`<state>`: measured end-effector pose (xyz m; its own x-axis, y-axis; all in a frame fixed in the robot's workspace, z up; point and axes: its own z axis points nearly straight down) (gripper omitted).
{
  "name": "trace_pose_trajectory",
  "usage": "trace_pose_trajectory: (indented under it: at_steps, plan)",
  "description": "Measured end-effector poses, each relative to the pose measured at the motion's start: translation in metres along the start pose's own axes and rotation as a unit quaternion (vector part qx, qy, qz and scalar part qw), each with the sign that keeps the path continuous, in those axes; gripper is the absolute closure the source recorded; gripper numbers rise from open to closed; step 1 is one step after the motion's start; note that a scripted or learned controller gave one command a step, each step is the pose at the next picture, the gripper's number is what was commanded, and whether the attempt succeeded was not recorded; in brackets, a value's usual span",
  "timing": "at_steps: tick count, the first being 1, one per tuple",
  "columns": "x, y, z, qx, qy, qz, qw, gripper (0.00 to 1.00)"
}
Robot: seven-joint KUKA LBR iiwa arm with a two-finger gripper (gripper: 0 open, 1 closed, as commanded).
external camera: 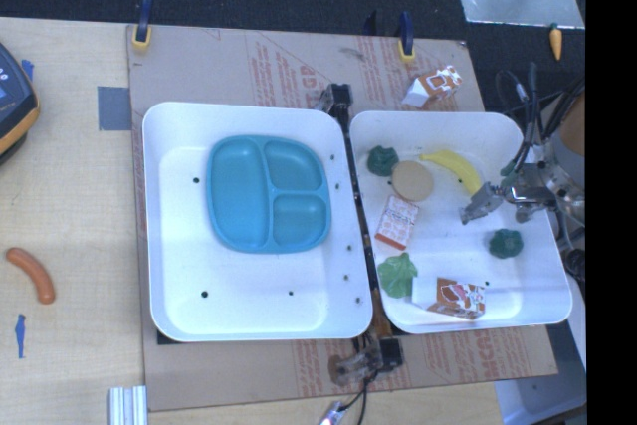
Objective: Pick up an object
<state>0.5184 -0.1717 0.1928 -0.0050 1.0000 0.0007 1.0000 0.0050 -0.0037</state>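
Gripper (476, 207) sits low at right of frame in the right bin (537, 314), fingers' spread I can't tell, nothing visibly held; nearest target is the banana (453, 167) just up-left, likely light, stiff, slick plastic, so pinch across its mid-curve.

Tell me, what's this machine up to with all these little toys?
A robot arm reaches in from the right over the right bin, which holds small play-food pieces. Its gripper hangs low between the banana and a dark green piece, with nothing visibly held. The left bin holds a blue divided plate.
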Motion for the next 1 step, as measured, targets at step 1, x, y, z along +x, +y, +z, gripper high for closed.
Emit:
trace_pose_trajectory:
  at_steps: [1]
  plan:
    - [-0.0017,0.0468,0.0960,0.001,-0.001,-0.001,1.0000,0.00]
